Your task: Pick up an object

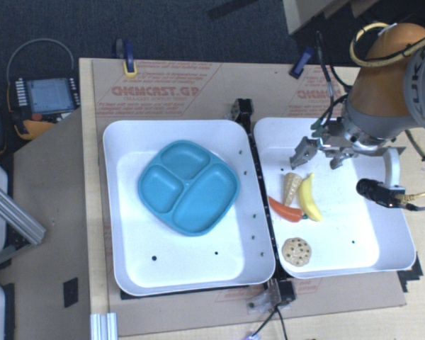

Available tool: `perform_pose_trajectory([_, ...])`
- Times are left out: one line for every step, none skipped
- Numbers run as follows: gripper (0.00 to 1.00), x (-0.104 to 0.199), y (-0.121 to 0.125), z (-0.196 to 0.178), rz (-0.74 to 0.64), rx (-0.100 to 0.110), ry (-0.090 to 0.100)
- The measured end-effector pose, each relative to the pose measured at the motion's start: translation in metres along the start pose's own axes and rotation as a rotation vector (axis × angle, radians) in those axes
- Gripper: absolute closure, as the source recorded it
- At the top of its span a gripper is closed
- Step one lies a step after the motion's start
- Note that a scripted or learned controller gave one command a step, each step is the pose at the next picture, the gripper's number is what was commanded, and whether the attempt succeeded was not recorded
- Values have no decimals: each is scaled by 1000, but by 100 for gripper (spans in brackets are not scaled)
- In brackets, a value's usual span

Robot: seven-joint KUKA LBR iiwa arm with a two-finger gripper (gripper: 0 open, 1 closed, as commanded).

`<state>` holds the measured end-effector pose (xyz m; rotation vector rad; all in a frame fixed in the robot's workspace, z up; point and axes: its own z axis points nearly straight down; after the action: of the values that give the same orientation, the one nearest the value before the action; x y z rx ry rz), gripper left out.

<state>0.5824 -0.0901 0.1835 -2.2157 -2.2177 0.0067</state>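
Overhead, my claw (317,152) hung open and empty above the right bin (382,253). Below it lay the banana (309,198), beside a cone (291,186), so I judged it reachable.

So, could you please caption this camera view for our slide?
Claw hovers open above banana in right bin; blue plate in left bin.

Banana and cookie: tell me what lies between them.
Bare white bin floor separates the banana from the cookie in the camera view; the carrot lies left of that gap.
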Motion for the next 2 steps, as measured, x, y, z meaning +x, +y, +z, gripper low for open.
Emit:
perform_pose_trajectory([0, -3, 7, 60, 2, 1, 0])
perform_pose_trajectory([0, -2, 6, 101, 2, -3, 0])
